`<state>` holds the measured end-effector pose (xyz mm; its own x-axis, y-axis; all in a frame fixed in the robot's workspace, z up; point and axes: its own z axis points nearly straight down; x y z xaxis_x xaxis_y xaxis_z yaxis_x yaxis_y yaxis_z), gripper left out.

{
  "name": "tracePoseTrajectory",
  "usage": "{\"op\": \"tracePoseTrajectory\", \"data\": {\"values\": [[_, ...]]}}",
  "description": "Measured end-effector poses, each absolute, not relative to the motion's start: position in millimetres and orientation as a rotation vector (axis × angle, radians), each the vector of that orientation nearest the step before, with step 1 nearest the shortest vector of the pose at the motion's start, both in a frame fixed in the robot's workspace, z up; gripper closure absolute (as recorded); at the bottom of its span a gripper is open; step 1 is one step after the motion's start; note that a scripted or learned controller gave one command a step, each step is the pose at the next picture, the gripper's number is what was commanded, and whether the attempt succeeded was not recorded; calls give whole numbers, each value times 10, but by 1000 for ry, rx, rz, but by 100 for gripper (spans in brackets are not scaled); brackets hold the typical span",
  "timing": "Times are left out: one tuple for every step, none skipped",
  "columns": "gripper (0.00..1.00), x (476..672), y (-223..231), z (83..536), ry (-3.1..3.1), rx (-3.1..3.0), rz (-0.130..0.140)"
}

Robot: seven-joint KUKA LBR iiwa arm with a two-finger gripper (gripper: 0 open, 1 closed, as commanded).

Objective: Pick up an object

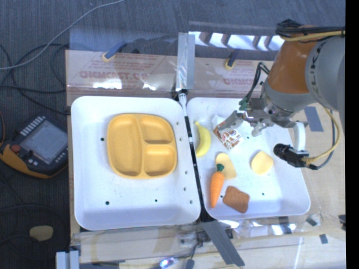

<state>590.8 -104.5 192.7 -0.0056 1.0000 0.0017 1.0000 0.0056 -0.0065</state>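
My gripper hangs over the back of the right bin, just right of a crumpled brown and white snack packet. The packet's upper corner reaches up to the gripper; I cannot tell whether they touch. A yellow banana lies along the bin's left wall. Nearer the front lie a pale yellow slice, an orange carrot, a brown block and a pale yellow round piece.
The left bin holds a yellow divided plate. A metal divider separates the two bins. A handheld pendant lies on the floor at far left.
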Motion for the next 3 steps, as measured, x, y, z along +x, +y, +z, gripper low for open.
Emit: {"op": "tracePoseTrajectory", "data": {"values": [[0, 6125, -1172, 981, -2492, -1907, 1], [0, 6272, -1281, 1268, -2546, -1832, 1], [0, 6190, -1235, 871, -2588, -1795, -3]]}}
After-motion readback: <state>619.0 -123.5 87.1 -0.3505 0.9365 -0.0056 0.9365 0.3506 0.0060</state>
